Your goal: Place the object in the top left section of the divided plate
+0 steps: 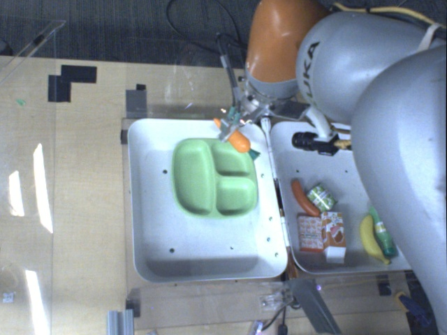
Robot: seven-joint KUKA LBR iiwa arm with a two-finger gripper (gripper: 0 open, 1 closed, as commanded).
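A light green divided plate (199, 208) lies in the left white bin (150, 250), with one long section on its left and two smaller ones on its right. My gripper (234, 125) hangs over the plate's far right corner, below the orange wrist band. A small orange object (239, 142) sits between its fingers, with one orange end poking out to the left. The object hangs above the rim of the plate's upper right section. The gripper is shut on it.
The right bin (349, 265) holds a red sausage (303, 197), a green can (322, 198), a red-and-white carton (323, 233), a banana (373, 240) and a green bottle (383, 234). The arm's bulk covers that bin's right side. Cables trail behind the bins.
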